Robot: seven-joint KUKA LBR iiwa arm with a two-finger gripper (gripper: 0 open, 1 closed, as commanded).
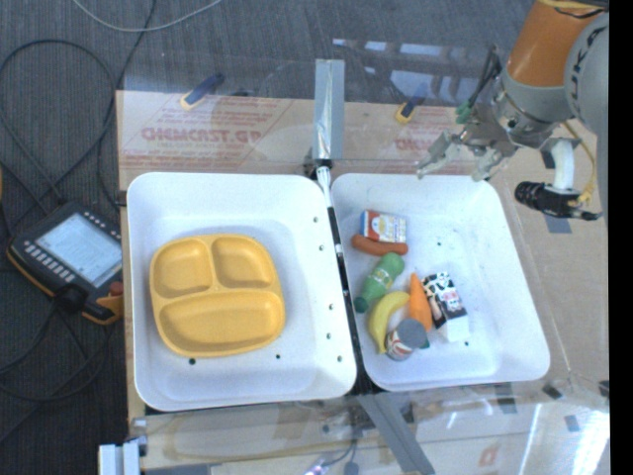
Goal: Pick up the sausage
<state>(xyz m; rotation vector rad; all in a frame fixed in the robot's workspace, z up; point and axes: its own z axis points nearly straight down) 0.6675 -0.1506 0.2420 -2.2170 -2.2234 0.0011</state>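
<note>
bench [198,132] bears two white bins [237,201], side by side.

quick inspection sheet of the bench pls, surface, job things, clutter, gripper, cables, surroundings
surface: two white bins side by side, left bin, right bin, on a bench.
job's things: sausage, lying in the right bin just below the small carton, untouched.
clutter: green bottle, banana, carrot, milk carton and can crowded in the right bin; yellow tray in the left bin.
grippers: gripper jaws open, above the right bin's far edge, holding nothing.
cables: black cables on the floor at left.
surroundings: pendant left of the bins.
</note>
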